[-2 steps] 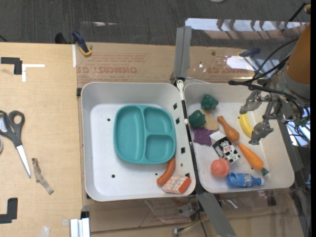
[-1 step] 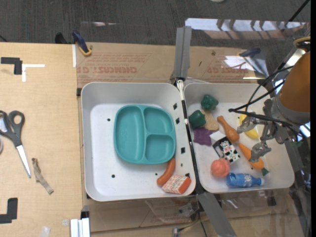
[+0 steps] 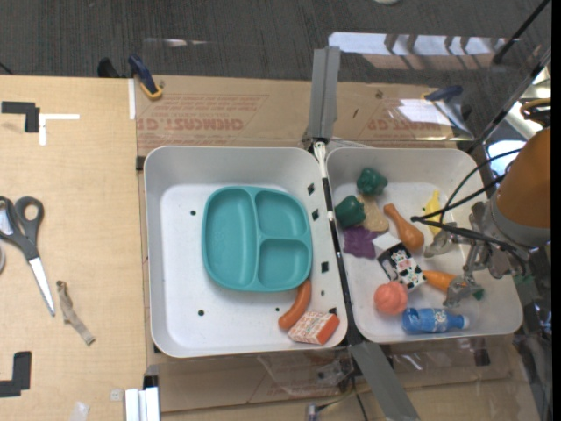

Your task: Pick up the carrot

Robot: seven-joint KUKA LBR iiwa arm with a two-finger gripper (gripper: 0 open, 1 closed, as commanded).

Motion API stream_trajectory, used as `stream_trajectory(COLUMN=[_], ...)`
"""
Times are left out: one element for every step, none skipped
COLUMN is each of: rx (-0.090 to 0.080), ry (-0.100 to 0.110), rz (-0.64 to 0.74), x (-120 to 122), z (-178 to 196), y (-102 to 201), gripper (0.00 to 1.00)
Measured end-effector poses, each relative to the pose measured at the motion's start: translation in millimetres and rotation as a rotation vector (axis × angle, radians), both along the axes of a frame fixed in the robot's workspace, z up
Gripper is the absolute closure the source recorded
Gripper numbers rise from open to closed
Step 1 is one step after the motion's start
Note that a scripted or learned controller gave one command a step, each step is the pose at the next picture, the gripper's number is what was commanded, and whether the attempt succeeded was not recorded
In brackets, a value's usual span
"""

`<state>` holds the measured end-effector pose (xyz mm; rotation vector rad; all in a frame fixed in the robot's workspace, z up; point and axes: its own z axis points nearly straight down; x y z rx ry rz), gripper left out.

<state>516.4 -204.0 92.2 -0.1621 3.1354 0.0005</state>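
Note:
The carrot [image 3: 437,280] is a small orange piece lying in the right bin [image 3: 491,323], right of a black-and-white box [image 3: 402,266]. Its right end passes under the gripper, where a bit of green shows. My gripper [image 3: 466,277] hangs low over the right side of this bin, directly at the carrot's right end. The arm's metal parts and cables blur together there, so the contact with the carrot is unclear.
Around the carrot lie a red-orange ball [image 3: 391,298], a blue bottle [image 3: 434,321], a drumstick [image 3: 403,224], a yellow piece [image 3: 431,204], a purple piece [image 3: 359,240] and two green vegetables [image 3: 371,181]. The left bin [image 3: 166,261] holds a teal divided plate [image 3: 257,238], a sausage [image 3: 296,307] and a red packet [image 3: 314,327].

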Motion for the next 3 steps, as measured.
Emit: stream_trajectory(rx=[-0.003, 0.000, 0.000], ry=[-0.008, -0.002, -0.002], rz=[0.005, -0.023, -0.152], x=[-10.5, -0.1, -1.4], z=[2.1, 0.4, 0.6], y=[19.8, 28.0, 21.5], gripper=[0.00, 0.00, 0.00])
